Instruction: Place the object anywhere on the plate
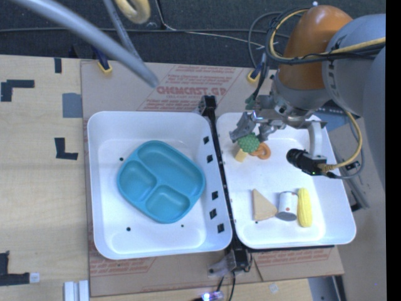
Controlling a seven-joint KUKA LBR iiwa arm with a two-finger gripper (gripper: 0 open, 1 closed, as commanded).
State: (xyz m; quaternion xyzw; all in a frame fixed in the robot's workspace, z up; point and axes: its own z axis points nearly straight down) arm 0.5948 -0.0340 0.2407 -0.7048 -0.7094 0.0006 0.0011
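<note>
Fingers of our gripper [246, 132] straddle the green toy [249, 143] at the far left of the right bin [332, 231]; whether they actually pinch it we cannot tell. We judge this the pickup step. Next we must lift clear and carry it left over the divider to the blue plate [161, 180] in the left bin [103, 231].

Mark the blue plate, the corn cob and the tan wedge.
Blue plate [161, 180], camera view, centre divider.
Corn cob [304, 207], camera view, mid-length.
Tan wedge [262, 206], camera view, middle of its face.
</note>
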